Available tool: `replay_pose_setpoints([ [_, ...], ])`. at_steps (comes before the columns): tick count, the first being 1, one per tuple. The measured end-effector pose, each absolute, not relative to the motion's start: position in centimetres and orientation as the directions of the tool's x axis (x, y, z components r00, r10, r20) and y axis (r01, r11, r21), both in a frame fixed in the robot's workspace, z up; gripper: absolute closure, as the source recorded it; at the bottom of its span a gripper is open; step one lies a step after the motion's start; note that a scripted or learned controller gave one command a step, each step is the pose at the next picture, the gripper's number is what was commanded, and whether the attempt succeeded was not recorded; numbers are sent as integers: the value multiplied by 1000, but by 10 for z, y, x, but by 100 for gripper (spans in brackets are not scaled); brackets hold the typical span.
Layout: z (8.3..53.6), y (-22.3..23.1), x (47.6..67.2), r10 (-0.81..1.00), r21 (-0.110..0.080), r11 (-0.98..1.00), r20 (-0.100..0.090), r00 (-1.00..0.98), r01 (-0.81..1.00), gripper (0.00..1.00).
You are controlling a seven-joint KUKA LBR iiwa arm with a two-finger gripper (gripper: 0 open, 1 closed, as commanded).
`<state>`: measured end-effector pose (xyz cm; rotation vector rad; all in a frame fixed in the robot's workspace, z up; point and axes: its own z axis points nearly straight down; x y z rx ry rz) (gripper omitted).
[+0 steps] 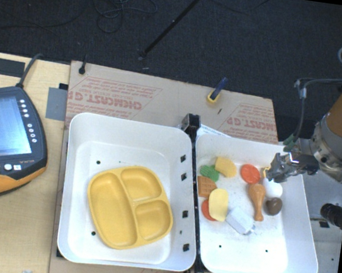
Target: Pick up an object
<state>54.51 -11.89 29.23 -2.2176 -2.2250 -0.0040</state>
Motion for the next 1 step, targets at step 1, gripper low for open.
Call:
replay_pose_setpoints([
  [1,372,-34,521,1000,4,9,2,-9,1000,100],
])
